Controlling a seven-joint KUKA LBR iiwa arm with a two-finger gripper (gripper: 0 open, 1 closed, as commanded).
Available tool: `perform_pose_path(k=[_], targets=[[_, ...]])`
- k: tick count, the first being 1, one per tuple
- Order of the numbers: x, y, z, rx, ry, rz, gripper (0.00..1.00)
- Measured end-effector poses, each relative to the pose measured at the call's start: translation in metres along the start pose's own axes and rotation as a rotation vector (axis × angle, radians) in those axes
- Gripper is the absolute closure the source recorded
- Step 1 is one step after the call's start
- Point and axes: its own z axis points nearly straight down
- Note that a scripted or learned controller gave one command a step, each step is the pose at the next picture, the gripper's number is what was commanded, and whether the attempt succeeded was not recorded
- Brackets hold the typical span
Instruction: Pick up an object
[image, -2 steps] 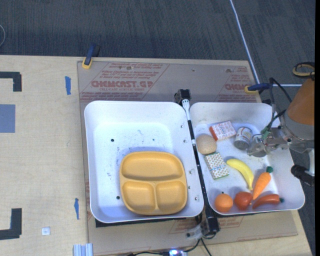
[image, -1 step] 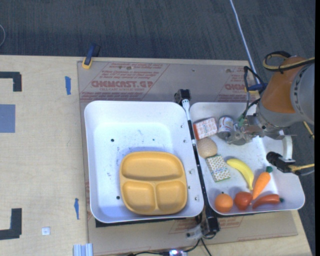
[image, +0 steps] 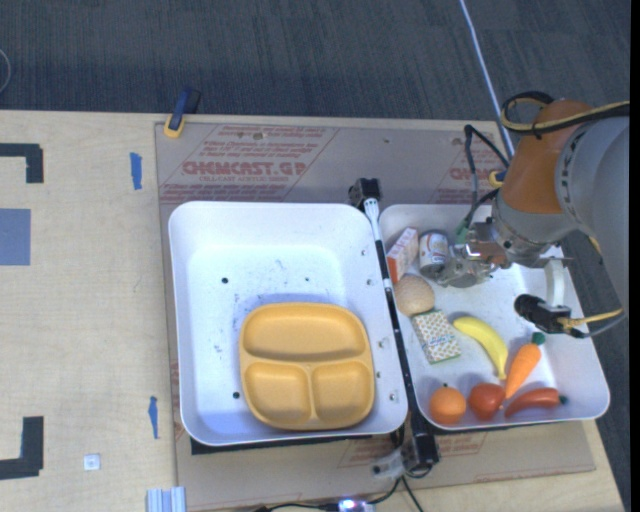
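Right bin (image: 590, 385): tool (image: 462, 262), finger state indiscernible, low over the far end beside a small can (image: 433, 250), with banana (image: 482, 342), carrot (image: 521, 368), orange (image: 448, 403), tomato (image: 486, 399) nearer; left bin (image: 200, 260): yellow divided tray (image: 306, 363).
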Motion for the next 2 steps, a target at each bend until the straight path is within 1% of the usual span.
perform_pose_path(k=[1,2], targets=[[0.004,0.008,0.0,0.022,-0.007,-0.001,1.0],[0.061,0.033,-0.1,-0.02,-0.008,0.003,1.0]])
